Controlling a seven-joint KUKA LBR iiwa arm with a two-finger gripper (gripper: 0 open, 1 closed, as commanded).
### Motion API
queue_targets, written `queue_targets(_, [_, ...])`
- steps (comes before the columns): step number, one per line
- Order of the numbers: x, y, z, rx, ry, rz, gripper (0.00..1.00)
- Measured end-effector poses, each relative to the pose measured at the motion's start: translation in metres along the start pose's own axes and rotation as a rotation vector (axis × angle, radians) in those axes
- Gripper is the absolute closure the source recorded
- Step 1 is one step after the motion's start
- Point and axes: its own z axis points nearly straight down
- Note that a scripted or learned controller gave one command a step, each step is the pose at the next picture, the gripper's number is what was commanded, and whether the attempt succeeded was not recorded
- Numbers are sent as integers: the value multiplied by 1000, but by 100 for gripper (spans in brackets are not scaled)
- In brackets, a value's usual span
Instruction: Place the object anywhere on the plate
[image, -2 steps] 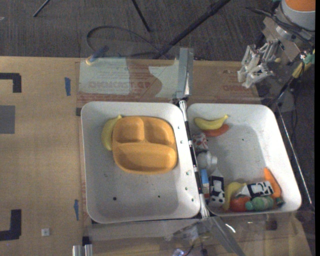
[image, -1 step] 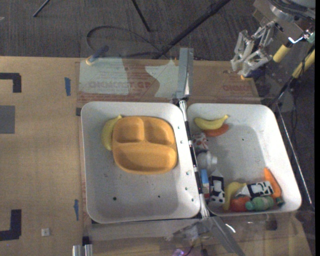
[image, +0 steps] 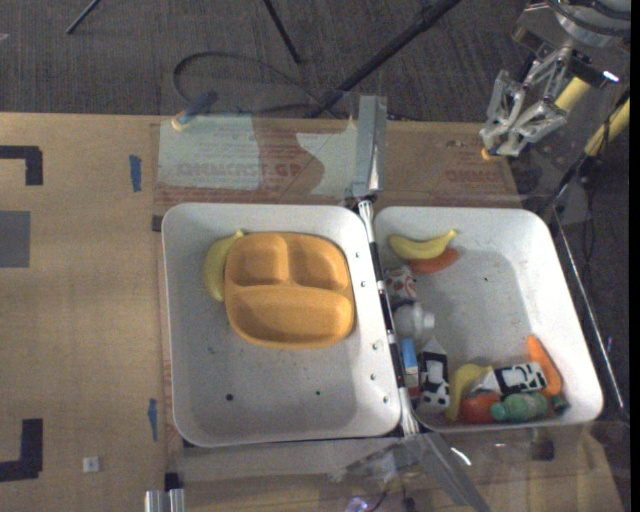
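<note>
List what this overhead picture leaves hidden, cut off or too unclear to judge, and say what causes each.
- Banana in the left bin: mostly hidden under the orange plate.
- Toys piled in the right bin's lower corner: overlapping and blurred, so single items are hard to name.
- Arm: cut off by the top right edge above the hand.
- Small toys along the divider: too small to identify.

Light looks even and overhead from my feed, fairly bright on both white bins (image: 190, 400), with mild glare washing out their floors. Soft shadow under the orange plate (image: 290, 288), and thin shadows along the bin walls. The floor up top is dim. Whole frame is soft and low-res; the gripper (image: 520, 125) is blurry, and small toys at the lower right smear together.
</note>
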Motion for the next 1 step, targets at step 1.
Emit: queue_targets(1, [-62,49,0,-3,0,-131,100])
